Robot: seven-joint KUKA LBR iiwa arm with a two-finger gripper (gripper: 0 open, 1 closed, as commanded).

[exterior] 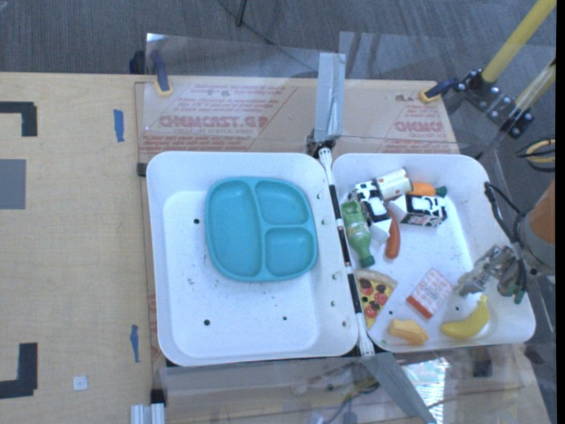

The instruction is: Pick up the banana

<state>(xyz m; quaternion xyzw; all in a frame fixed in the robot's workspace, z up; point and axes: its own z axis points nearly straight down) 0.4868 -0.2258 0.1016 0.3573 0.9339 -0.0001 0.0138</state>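
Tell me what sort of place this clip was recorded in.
Probably a robotics lab bench, not a kitchen: two white bins sit clamped on plywood, toy food such as the banana and a teal divided plate fill them, and a gripper reaches in.

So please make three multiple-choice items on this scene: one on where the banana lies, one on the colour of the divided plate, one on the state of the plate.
1. Where is the banana?
A. near right corner of the right bin
B. on the plate
C. left bin, far edge

2. What colour is the divided plate?
A. red
B. teal
C. yellow

3. How is the plate?
A. upside down
B. stacked with toys
C. upright, its compartments bare

Answers: 1 A, it lies just below the pincer; 2 B, it is plainly teal; 3 C, all three compartments face up with nothing in them.
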